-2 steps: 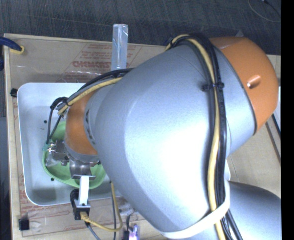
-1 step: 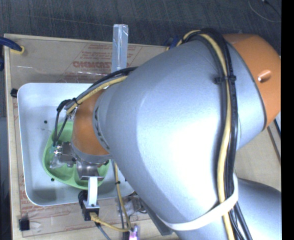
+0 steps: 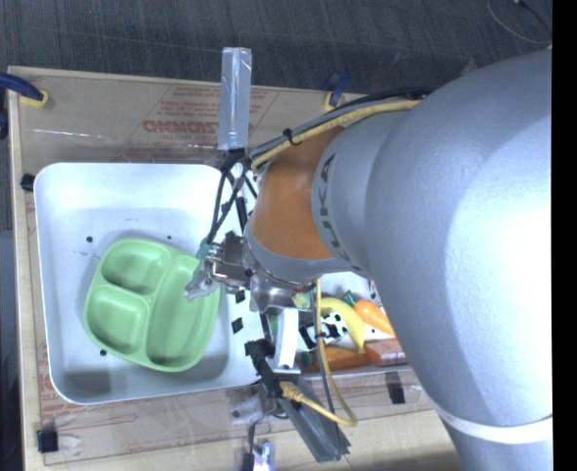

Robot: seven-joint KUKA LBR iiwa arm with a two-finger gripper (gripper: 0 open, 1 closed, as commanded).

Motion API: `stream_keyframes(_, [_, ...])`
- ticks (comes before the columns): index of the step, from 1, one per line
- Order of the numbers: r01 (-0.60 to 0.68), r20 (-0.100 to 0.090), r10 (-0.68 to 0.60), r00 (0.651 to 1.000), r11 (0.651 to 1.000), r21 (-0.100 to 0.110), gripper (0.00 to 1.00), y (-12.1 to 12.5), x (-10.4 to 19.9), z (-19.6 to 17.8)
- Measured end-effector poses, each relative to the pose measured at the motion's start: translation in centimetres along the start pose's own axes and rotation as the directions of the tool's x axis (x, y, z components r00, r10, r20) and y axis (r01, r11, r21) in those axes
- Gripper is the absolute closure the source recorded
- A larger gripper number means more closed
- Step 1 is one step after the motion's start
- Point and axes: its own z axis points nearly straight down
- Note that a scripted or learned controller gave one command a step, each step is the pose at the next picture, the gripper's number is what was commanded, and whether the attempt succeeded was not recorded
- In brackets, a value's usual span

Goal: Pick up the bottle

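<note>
My gripper (image 3: 206, 275) hangs over the right rim of a green divided plate (image 3: 141, 307), which lies in the left bin (image 3: 63, 194). The grey arm with its orange band (image 3: 288, 214) reaches in from the right and hides most of the right bin. I cannot make out anything held at the gripper's tip. A yellow and black object (image 3: 336, 322) and an orange object (image 3: 375, 317) peek out beneath the arm in the right bin.
A brown block (image 3: 352, 357) lies at the right bin's front. A tall clear post (image 3: 236, 96) stands at the back, between the bins. Cables (image 3: 308, 400) trail over the front edge. Blue clamps (image 3: 19, 86) grip the bench's back-left corner.
</note>
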Motion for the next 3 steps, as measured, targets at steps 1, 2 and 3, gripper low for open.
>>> stream_keyframes(1, [-0.047,0.000,0.047,0.999,0.999,0.000,0.00,-0.9,5.7,10.0])
stream_keyframes(2, [-0.201,0.001,0.201,0.980,0.980,0.009,0.00,2.5,6.9,10.0])
stream_keyframes(3, [0.265,0.001,-0.265,0.964,0.964,-0.001,0.00,2.1,-1.4,0.0])
